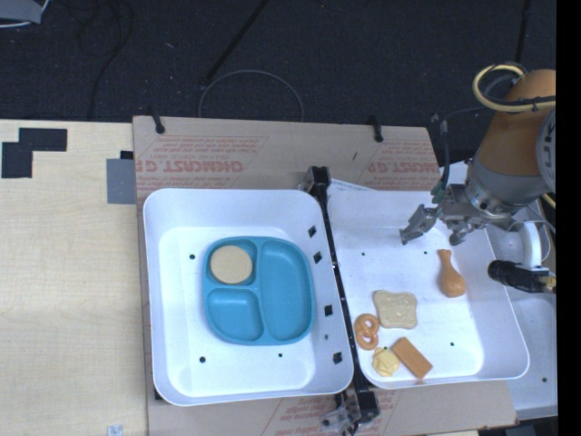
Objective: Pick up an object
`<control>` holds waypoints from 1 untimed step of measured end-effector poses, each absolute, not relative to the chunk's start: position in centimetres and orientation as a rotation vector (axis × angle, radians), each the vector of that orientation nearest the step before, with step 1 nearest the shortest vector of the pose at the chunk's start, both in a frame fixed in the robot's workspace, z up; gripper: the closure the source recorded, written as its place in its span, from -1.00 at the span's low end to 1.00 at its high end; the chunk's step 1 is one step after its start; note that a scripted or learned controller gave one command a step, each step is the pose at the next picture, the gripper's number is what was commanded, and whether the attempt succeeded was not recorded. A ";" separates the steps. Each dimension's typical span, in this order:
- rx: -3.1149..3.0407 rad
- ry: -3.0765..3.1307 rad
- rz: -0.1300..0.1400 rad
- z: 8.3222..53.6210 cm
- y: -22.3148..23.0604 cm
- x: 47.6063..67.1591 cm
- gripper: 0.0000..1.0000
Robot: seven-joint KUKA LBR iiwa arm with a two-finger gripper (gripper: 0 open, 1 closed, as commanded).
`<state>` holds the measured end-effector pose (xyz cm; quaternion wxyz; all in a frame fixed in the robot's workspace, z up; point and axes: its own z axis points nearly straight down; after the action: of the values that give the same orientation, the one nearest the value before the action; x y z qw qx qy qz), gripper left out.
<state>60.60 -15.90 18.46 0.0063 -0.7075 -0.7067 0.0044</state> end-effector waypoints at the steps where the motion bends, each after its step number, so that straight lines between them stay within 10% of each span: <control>1: -2.220 -2.221 0.001 19.2 -15.9 60.9 -1.00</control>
<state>60.91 -15.93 19.25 0.0004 -0.7069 -0.7073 0.0003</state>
